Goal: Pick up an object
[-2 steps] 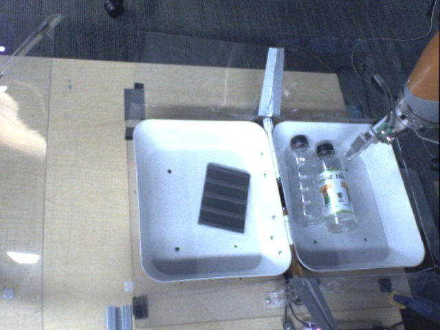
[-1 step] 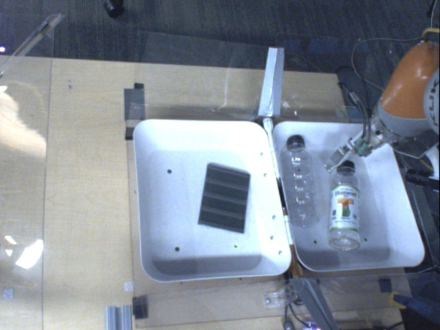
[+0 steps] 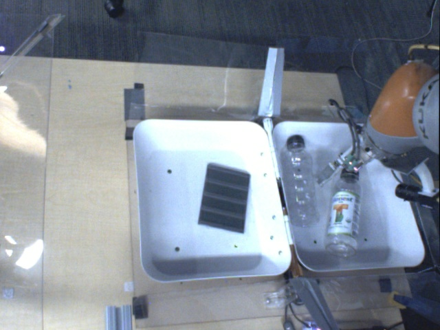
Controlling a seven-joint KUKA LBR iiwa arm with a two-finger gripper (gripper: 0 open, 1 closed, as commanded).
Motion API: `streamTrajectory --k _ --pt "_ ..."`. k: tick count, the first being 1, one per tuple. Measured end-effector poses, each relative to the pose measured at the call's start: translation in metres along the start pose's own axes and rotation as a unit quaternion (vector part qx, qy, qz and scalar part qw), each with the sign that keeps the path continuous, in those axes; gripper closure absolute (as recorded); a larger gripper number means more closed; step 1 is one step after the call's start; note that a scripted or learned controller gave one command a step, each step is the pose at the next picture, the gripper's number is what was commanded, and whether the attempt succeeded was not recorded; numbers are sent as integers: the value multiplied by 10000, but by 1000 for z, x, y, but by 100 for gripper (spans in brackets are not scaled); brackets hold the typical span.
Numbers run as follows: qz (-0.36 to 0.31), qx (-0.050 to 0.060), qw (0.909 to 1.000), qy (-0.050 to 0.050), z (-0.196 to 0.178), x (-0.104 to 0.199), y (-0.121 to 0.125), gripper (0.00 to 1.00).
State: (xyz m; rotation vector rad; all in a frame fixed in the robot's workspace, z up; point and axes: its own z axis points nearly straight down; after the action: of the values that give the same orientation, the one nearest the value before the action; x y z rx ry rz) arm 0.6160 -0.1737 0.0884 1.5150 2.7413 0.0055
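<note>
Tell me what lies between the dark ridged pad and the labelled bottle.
In the camera view, a clear bottle lies between the dark pad and the labelled bottle, past the bins' shared rims.

The table [image 3: 75,205] is pale tan wood with a faint grain; the floor [image 3: 206,5] beyond it is dark blue-grey with a fine woven texture. Both bins are plain white: the left bin [image 3: 158,177] has small dark dots on its floor, and the right bin [image 3: 392,239] shades to grey at its near wall. In the left bin lies a charcoal-black pad [image 3: 225,198] marked by parallel ridges in darker lines; in the right bin, one clear bottle [image 3: 299,181] has a black cap, and a second clear bottle [image 3: 343,218] carries a white label with green and red-orange print. The arm [image 3: 405,108] shows an orange band over grey.
</note>
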Motion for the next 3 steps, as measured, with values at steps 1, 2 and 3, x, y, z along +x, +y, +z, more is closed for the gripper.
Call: streamTrajectory --k 1,2,3 --pt "56 2 10000 1 1 -19 16 0" --pt "55 2 10000 1 1 -19 16 0" --pt "416 67 9991 39 -12 -27 44 0"
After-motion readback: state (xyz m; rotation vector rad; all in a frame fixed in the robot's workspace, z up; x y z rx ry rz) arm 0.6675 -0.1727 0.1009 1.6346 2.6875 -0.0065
